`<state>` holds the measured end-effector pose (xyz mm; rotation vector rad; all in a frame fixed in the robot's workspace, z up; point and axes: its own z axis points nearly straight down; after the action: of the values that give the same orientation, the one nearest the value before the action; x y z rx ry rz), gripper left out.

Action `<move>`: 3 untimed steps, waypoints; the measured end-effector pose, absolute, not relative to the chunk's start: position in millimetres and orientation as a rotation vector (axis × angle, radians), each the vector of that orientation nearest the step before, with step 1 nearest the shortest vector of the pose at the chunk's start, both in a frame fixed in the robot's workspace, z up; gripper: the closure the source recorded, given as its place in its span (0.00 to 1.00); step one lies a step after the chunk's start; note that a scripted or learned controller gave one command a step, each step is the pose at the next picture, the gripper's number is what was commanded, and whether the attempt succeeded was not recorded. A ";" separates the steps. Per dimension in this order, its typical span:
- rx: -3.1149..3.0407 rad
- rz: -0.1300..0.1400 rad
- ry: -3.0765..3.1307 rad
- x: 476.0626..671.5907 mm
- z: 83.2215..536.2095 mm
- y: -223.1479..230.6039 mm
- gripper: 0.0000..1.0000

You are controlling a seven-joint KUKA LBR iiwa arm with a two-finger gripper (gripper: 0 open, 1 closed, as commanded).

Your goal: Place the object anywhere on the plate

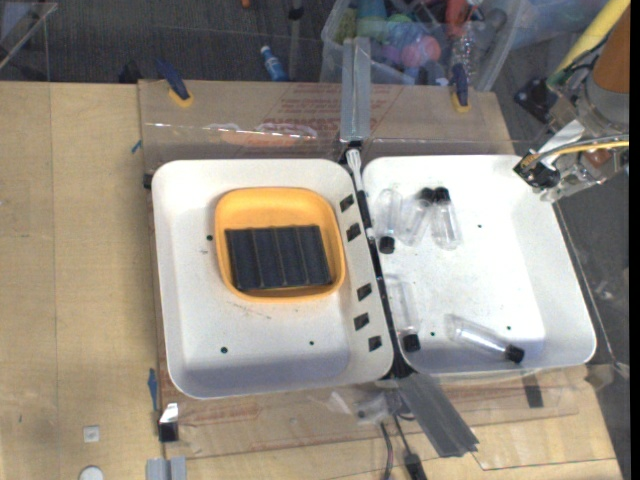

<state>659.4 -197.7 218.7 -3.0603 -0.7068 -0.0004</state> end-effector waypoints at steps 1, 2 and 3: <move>-2.982 -0.003 -0.995 659.9 269.2 -190.5 1.00; -2.758 -0.003 -1.511 653.2 317.1 -202.9 1.00; -2.553 -0.004 -1.840 667.7 360.1 -212.5 1.00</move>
<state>667.7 -212.5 360.1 -2.5527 -1.8399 -0.0040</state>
